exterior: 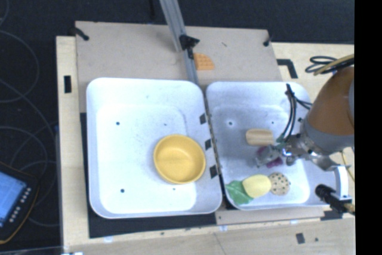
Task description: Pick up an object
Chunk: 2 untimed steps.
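Gripper (276,155) is low in the right bin (239,98), over a small purple thing (265,156). Blur there: you cannot tell whether it is clenched or released, or whether anything is caught.

Other candidates in the right bin: a tan cylinder (259,137) just above the gripper, a yellow lemon (256,186) on a green leaf (236,190) at the front wall, and a speckled disc (279,183) touching the lemon. Yellow bowl (179,159) sits alone in the left bin (119,104).

For this step, centre over 1 object and come straight down; the cylinder is close enough to be nudged.

Room: the right bin's back half is bare, good for the lift. Front corner is crowded against the rim. The divider between the 2 bins lies well left of the gripper.
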Each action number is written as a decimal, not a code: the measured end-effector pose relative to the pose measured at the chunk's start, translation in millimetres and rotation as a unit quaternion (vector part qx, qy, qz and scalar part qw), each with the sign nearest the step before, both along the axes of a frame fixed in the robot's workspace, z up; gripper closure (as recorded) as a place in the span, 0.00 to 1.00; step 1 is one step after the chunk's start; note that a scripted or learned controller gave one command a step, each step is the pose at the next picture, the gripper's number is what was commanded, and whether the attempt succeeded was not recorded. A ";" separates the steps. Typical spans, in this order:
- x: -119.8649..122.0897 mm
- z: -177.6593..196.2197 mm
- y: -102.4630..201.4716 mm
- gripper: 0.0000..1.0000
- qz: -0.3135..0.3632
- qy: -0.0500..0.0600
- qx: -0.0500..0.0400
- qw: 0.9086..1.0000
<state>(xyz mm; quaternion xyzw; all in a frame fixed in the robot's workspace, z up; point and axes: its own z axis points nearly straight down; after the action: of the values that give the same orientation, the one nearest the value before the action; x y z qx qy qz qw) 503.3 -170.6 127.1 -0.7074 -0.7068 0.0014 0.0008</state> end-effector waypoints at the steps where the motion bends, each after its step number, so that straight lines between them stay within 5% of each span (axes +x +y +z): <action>1: 2.3 13.5 -1.2 1.00 -0.003 -0.004 0.000 1.000; 2: 8.9 58.8 1.6 1.00 0.002 -0.005 -0.001 1.000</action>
<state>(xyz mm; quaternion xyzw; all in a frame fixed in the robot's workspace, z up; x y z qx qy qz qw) 512.2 -169.0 185.9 -0.7059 -0.7084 -0.0016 -0.0032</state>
